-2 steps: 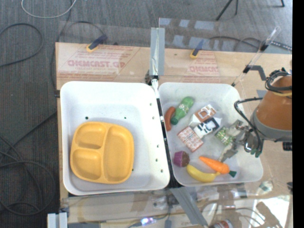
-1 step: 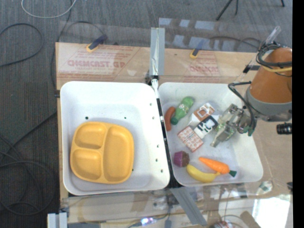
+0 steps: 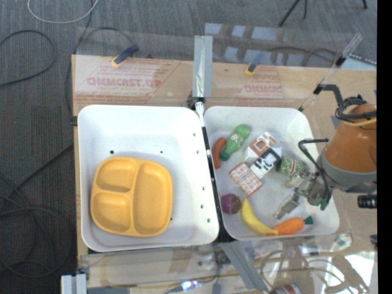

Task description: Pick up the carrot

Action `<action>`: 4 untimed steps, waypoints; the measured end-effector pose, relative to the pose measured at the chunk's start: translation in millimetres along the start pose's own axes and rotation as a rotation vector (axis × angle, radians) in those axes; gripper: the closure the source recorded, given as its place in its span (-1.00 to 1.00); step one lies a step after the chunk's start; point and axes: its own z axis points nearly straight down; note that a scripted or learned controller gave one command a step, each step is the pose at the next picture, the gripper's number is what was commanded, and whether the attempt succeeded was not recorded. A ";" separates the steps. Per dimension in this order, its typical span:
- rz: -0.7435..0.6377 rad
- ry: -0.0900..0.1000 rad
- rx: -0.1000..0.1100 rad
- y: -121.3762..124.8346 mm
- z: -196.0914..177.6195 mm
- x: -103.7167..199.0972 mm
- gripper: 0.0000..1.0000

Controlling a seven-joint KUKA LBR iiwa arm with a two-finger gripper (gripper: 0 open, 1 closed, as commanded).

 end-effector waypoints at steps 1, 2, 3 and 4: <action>-0.221 -0.020 -0.008 -6.7 0.0 -4.0 -1.00; -0.456 0.006 0.000 -14.7 -60.2 2.4 -1.00; -0.527 0.006 -0.001 -14.3 -127.5 1.5 -1.00; -0.404 0.003 0.001 34.4 -0.5 19.3 -1.00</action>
